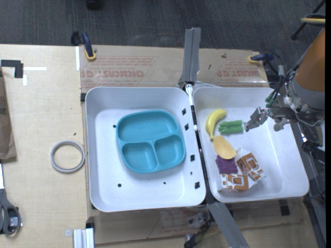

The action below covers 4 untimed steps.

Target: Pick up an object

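Observation:
The right bin (282, 161) holds a yellow banana (213, 122), a green object (230, 127) just right of it, a flat yellow piece (224, 147), a purple object (226, 164) and an orange-and-white packet (244, 173). My gripper (267, 122) hangs over the bin's upper right part, just right of the green object and apart from it. Its two dark fingers (255, 120) are spread open and hold nothing. The grey arm with its orange band comes in from the right edge.
In the left bin (101, 174) lies a blue divided plate (151, 141). On the bench to the left are a grey tape ring (68, 156), scissors (8, 218) and a brown bag (6, 123). A grey post (191, 56) stands behind the bins.

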Each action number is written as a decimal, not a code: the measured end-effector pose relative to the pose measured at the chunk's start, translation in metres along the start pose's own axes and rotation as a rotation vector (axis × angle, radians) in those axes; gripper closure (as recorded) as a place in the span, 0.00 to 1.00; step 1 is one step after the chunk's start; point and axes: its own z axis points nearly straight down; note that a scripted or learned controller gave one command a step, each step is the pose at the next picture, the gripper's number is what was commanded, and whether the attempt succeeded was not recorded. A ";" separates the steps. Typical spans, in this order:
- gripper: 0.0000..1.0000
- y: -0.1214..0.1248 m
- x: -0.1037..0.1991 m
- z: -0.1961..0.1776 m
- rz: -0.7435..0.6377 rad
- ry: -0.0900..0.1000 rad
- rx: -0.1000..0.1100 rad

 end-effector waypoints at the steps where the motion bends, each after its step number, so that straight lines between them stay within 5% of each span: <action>1: 0.00 -0.050 -0.019 0.105 -0.080 0.001 0.000; 2: 0.00 -0.061 -0.020 0.145 -0.113 0.001 0.000; 3: 1.00 -0.061 -0.021 0.136 -0.108 0.002 0.000; 4: 1.00 -0.013 0.028 0.041 -0.179 -0.001 -0.002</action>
